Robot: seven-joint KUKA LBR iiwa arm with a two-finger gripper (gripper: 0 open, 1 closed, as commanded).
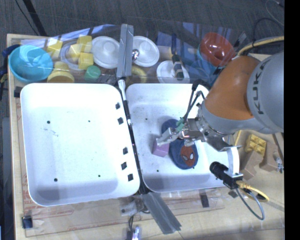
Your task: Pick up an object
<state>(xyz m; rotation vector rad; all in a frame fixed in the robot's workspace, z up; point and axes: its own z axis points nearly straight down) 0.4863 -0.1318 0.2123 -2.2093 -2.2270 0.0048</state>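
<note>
The bench (pixel 270 204) carries two white bins side by side, with a grey divider between them. The left bin (pixel 70 144) shows a few dark specks on its floor. The right bin (pixel 150 174) holds the objects and the working end of the arm (pixel 250 99), which comes in from the right, its orange band sitting over the bin's right wall. The gripper (pixel 177 133) hangs low over the middle of the right bin, pointing left; whether its jaws are spread or pressed together cannot be told, and nothing can be seen between them. Just under and right of the gripper lies a dark blue disc (pixel 184 156) with a red mark on it, on the bin floor. A second dark blue piece (pixel 167 125) shows just above the gripper, partly hidden by it. A small pale purple block (pixel 161 149) lies just left of the disc, right by the gripper tip; contact cannot be judged. Behind the bins sits a row of cups and bowls: a blue bowl (pixel 30 63), white bowls (pixel 106 51), yellow cups (pixel 82 51) and a red bowl (pixel 215 46).
</note>
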